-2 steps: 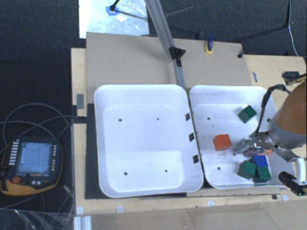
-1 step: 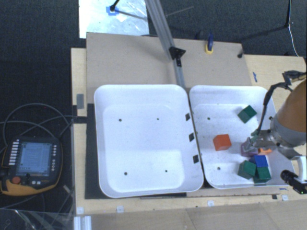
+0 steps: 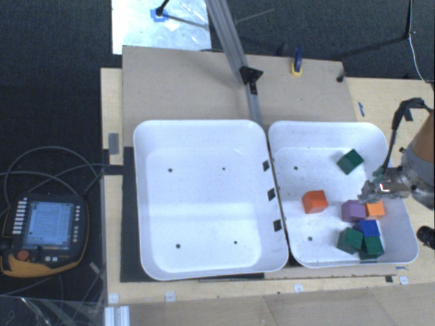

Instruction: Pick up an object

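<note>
Robot arm, partial view at the right edge. Wrist section: rounded grey metal casing (image 3: 423, 182), matte, smooth. Above it, a broad orange band (image 3: 425, 141), curved around the arm's body. Cabling: one thin black cable (image 3: 394, 131), looping out from a small black fitting near the top and running down along the arm toward the wrist. Claw (image 3: 375, 190): small, grey metallic, with a pale bright spot on it; finer detail too blurred to record.

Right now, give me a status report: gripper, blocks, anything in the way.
Gripper low in right-hand white bin, over purple block and small orange block. Finger state unclear. Blue block and dark green blocks crowd close.
</note>
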`<action>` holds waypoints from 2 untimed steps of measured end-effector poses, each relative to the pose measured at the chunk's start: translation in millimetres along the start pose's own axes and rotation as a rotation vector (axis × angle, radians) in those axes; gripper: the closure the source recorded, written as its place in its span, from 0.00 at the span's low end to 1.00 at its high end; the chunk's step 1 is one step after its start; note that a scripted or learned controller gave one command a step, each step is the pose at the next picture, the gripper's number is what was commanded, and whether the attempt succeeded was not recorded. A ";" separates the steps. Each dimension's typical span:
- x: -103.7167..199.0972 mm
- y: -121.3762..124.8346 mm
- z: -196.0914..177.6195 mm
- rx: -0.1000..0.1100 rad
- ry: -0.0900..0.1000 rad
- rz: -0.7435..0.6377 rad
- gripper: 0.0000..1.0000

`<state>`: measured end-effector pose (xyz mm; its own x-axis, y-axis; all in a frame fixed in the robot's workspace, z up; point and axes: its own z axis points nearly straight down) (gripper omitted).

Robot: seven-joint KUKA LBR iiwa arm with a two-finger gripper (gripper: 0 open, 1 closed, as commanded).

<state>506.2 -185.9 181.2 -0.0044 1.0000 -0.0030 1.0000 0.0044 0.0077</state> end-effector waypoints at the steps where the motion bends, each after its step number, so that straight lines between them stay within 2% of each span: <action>1: -0.8 2.8 -52.7 -0.001 0.000 -0.001 1.00; 2: -1.7 5.3 -106.9 -0.001 0.000 -0.001 1.00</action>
<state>510.6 -187.2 288.1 -0.0053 1.0000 -0.0033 0.9999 0.0053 0.0087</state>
